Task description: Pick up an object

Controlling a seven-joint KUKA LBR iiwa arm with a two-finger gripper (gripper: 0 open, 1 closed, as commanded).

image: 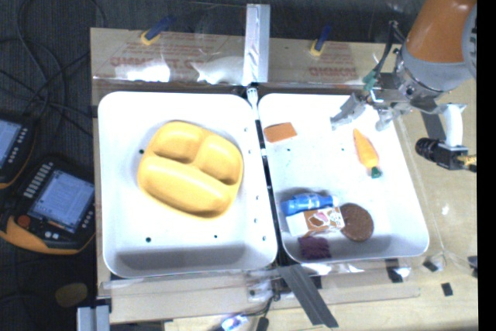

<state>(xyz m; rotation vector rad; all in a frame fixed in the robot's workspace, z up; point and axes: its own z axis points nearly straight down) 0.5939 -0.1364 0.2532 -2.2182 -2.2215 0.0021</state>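
My gripper (363, 115) hangs over the back of the right bin (407, 190), its two fingers spread apart with nothing between them. Just below it a small orange carrot (366, 150) lies near the bin's right wall. An orange flat piece (280, 132) rests at the bin's back left. At the front of the bin sit a blue tube (305, 204), a small printed packet (318, 221), a brown round cookie (357, 222) and a dark purple item (314, 246). A large yellow bread-like object (190, 167) lies in the left bin (124, 236).
A metal divider (256, 43) stands behind the seam between the bins. Handheld controllers (46, 201) and cables lie left of the bench. The arm's orange band (438, 19) and grey wrist reach in from the upper right.
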